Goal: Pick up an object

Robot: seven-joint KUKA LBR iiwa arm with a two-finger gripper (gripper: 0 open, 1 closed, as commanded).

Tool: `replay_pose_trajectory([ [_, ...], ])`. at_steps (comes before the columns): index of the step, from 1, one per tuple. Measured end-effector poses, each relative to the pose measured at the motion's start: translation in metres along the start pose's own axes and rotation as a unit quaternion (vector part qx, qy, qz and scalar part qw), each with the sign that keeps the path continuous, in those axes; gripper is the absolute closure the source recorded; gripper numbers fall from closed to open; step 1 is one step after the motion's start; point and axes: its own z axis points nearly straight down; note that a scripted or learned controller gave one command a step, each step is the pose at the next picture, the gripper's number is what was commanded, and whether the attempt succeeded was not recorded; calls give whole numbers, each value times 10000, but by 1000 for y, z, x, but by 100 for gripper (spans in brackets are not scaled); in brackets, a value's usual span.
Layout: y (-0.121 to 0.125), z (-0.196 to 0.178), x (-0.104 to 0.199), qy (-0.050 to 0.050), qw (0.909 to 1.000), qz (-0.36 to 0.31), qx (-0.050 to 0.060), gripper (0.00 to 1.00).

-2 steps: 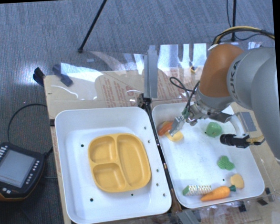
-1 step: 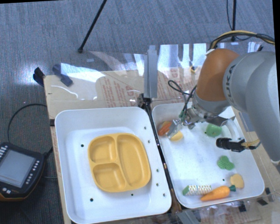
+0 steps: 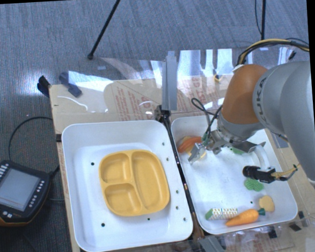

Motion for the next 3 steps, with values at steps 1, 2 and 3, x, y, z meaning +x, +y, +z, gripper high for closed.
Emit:
replay_pose_trajectory([
  [1, 27, -1, -11, -5, 9994, 333, -9, 0],
  [2, 25, -12, -22, -10, 9995, 321, -16, 0],
  [3, 20, 0, -5, -3, 9989, -475, 0, 0],
])
